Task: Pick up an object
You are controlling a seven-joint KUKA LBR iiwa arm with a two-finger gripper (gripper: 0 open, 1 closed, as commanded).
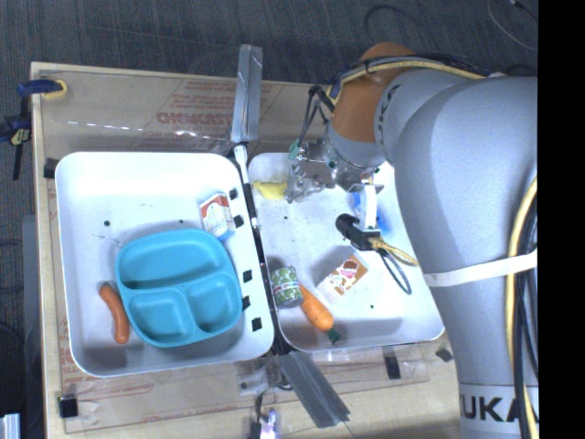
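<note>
My gripper (295,188) hangs low over the far left corner of the right bin (402,323), right beside a yellow object (268,189) that lies against the bin's wall. Whether it touches that object cannot be made out. Further forward in the same bin lie a green can (284,284), an orange carrot (316,312) and a small red-and-white packet (345,275).
The left bin (82,181) holds a blue divided tray (178,286), an orange sausage (114,313) near its left wall and a small red-and-white carton (215,214). The grey arm (457,181) covers the right bin's right side.
</note>
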